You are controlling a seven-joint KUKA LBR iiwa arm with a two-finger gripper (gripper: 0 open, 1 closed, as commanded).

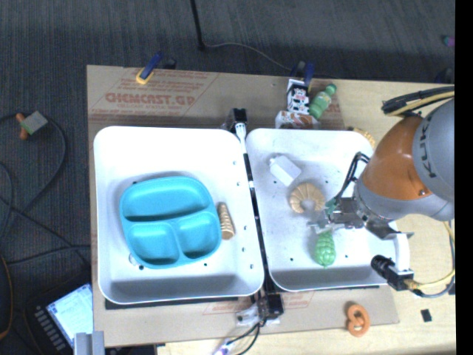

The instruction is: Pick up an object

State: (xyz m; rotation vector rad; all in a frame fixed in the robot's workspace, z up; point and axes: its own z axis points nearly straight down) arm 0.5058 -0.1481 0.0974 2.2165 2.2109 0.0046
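Note:
My gripper (325, 224) is low in the right bin (295, 276), reaching in from the right under the orange-banded wrist. Its tip is directly above a green bumpy object (324, 250) and just right of a tan round pastry-like object (305, 197). A white block (284, 170) lies further back in the same bin. In the left bin (111, 198) a blue divided tray (168, 219) lies flat, with a small brown ridged piece (225, 220) at its right edge.
Behind the right bin stand a small printed carton (295, 102) and a green bottle (321, 102). An orange ring (358, 318) lies on the bench in front of it. Blue clamps (149, 67) hold the board's back edge.

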